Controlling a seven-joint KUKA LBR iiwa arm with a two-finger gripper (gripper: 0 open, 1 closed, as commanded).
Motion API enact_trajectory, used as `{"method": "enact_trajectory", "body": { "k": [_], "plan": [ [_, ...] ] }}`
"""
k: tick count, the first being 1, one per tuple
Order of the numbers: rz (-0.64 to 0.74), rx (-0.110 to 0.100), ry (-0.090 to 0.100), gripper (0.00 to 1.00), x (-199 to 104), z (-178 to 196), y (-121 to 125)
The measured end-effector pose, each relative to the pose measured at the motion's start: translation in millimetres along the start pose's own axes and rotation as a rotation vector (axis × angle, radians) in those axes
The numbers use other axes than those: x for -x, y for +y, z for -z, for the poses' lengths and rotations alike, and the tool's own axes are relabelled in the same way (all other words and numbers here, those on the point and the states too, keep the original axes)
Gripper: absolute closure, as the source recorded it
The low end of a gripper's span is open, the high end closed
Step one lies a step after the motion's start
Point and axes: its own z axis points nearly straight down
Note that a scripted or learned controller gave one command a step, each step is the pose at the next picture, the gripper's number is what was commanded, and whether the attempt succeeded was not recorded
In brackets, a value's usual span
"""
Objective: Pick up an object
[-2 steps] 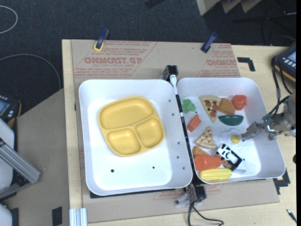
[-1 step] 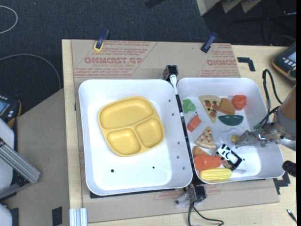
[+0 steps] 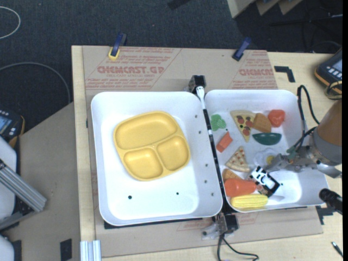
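On my far left the left shallow white plastic bin [image 3: 109, 200] holds a yellow three-compartment plastic plate [image 3: 151, 144], well apart from me. The right shallow white plastic bin [image 3: 288, 192] carries the toy food: a green leafy piece [image 3: 218, 122] and an orange-red wedge [image 3: 224, 142] by its left wall, then a large toy pizza slice [image 3: 242, 121], a small toy pizza slice [image 3: 237, 159], an orange-red rounded piece [image 3: 239, 187] and a yellow toy corn cob [image 3: 249, 202] at the near edge. Further right lie a tan bread-like piece [image 3: 262, 123], a dark green curved piece [image 3: 267, 138] and a red toy tomato [image 3: 277, 116]. My claw [image 3: 274, 162] sits low over this bin, just below the dark green curved piece and right of the small toy pizza slice; I cannot tell whether it is released or clenched, and I see nothing in its grasp. My grey arm [image 3: 329, 137] reaches in from the right, stretched leftward and bent low.
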Motion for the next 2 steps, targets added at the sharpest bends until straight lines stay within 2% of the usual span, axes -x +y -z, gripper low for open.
{"method": "enact_trajectory", "body": {
  "k": [1, 2],
  "plan": [
    [0.000, 0.005, -0.003, 1.00, 0, 12, 1],
    [-0.001, 0.006, -0.008, 1.00, 3, 73, -3]
  ]
}}
